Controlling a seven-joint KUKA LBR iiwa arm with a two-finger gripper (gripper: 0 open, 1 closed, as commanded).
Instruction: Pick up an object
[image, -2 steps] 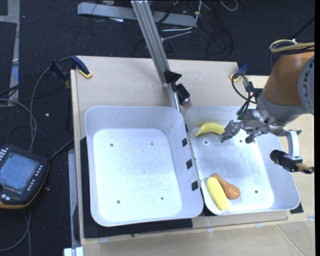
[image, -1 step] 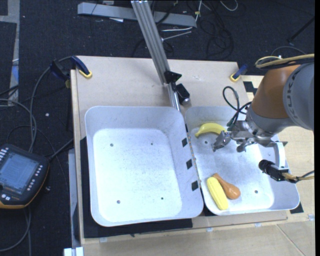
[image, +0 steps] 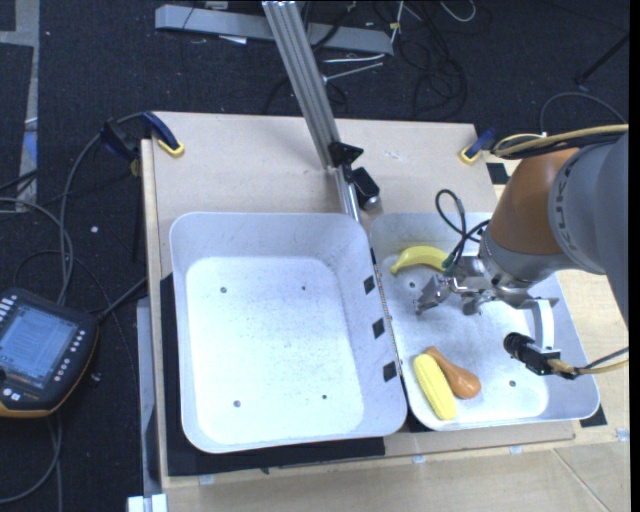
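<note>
From my station I see a black handheld control pendant with a lit screen (image: 35, 350) lying on the dark floor beyond the left edge of the pale wooden bench (image: 260, 165), with black cables trailing around it. A slanted grey aluminium camera mast (image: 310, 95) rises from near the bench's far edge, and yellow-jawed blue clamps (image: 160, 135) grip its far left corner and far right corner (image: 477, 150).

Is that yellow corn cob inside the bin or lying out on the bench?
Inside. The corn cob lies flat on the right bin's floor, against an orange piece.
</note>
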